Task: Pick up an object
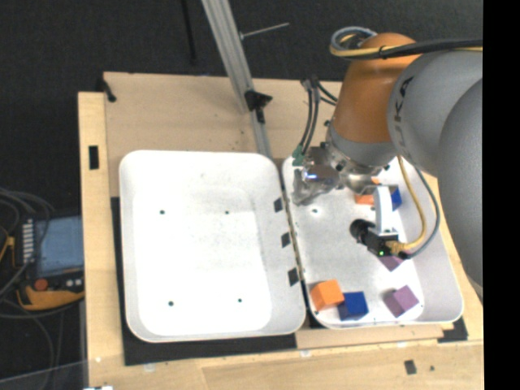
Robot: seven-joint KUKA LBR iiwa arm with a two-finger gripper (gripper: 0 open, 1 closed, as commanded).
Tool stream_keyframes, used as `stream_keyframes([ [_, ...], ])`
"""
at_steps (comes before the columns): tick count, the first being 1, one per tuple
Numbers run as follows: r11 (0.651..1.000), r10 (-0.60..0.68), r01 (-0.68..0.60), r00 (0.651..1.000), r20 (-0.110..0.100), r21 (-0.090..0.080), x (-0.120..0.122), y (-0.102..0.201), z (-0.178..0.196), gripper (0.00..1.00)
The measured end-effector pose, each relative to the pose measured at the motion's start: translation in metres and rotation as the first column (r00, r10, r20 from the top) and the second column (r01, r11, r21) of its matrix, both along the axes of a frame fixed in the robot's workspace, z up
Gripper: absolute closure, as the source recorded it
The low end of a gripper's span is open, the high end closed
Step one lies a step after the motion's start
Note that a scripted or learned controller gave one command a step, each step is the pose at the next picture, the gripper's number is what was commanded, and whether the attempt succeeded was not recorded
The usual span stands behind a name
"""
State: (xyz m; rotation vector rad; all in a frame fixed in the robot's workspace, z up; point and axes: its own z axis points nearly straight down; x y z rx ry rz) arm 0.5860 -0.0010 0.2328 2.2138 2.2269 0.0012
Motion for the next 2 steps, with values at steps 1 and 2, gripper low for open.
stream_keyframes([
  [1,1.000,0.002,-0.002,1.000,0.002,0.002,0.022,0.047,0.013,1.00],
  [2,1.000,0.001,-0.001,1.000,-0.001,0.000,0.042,0.098,-0.005,1.00],
])
